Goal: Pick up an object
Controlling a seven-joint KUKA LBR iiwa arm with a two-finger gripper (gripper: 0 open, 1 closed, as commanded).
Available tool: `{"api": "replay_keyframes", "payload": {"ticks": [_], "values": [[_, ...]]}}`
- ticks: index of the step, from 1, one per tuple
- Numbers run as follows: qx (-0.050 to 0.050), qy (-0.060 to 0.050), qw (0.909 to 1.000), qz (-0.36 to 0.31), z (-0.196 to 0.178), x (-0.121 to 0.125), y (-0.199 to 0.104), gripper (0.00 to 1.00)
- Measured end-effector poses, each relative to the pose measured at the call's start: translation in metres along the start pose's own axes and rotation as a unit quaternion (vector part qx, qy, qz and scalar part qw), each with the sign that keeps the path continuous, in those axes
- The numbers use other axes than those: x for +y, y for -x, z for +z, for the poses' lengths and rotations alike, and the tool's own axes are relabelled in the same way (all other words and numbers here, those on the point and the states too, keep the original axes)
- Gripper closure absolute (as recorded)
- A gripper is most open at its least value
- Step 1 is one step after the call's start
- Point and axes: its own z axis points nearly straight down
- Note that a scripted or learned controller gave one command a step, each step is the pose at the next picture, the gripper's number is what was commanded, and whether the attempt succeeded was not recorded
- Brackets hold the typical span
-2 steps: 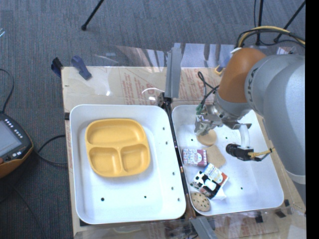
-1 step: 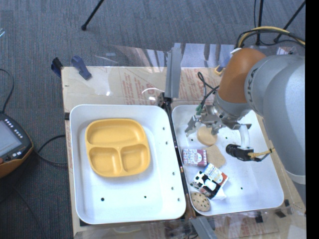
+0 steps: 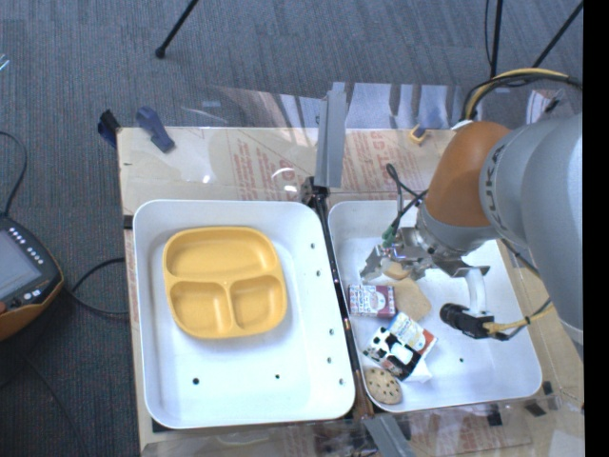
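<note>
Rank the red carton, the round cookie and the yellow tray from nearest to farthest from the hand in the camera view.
1. Red carton: right bin, just below the hand.
2. Round cookie: right bin's near edge, further down.
3. Yellow tray: left bin, farthest away.

We had one fixed camera above the bench (image 3: pixel 238 165), looking down at a slant from a moderate distance. It took in both white bins, the left bin (image 3: pixel 152 255) and the right bin (image 3: pixel 519 350), with floor beyond; the arm (image 3: pixel 533 179) entered from the right.
</note>
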Motion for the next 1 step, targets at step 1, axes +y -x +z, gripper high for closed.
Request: {"api": "replay_keyframes", "payload": {"ticks": [1], "values": [[0.001, 0.000, 1.0000, 0.002, -0.0102, 0.0004, 0.0010, 1.00]]}}
